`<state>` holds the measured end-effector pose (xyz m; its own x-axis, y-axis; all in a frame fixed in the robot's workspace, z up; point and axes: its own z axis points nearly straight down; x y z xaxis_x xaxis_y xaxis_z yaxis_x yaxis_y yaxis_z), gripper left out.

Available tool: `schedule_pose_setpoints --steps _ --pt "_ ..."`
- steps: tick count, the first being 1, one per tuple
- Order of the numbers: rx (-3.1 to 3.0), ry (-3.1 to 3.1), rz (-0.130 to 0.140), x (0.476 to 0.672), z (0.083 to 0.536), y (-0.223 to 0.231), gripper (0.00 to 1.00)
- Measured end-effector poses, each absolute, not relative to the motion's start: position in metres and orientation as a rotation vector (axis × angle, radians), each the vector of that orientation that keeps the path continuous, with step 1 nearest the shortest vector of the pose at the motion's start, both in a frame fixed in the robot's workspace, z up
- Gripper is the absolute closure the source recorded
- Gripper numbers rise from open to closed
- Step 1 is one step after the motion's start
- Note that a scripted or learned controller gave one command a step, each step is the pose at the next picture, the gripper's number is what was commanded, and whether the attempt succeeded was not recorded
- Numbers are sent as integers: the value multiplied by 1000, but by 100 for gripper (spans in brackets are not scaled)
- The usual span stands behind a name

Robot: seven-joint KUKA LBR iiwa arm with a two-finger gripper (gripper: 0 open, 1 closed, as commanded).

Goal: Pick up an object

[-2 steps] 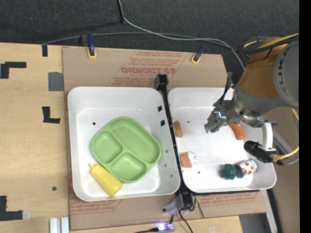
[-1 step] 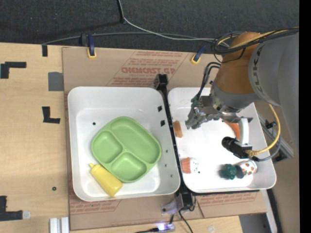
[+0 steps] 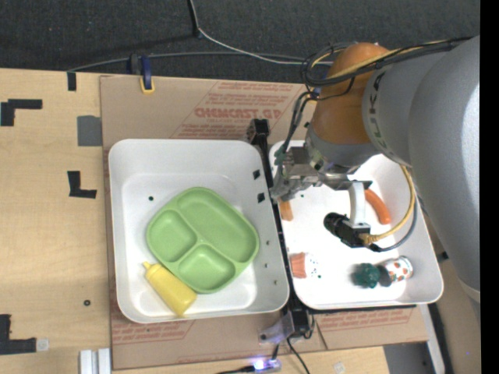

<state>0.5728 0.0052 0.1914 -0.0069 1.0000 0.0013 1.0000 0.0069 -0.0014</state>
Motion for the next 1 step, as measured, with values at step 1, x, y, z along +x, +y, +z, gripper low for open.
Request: schedule_pose_setpoints --steps 1 --pt "-2212 -2230 -3 592 205 63 100"
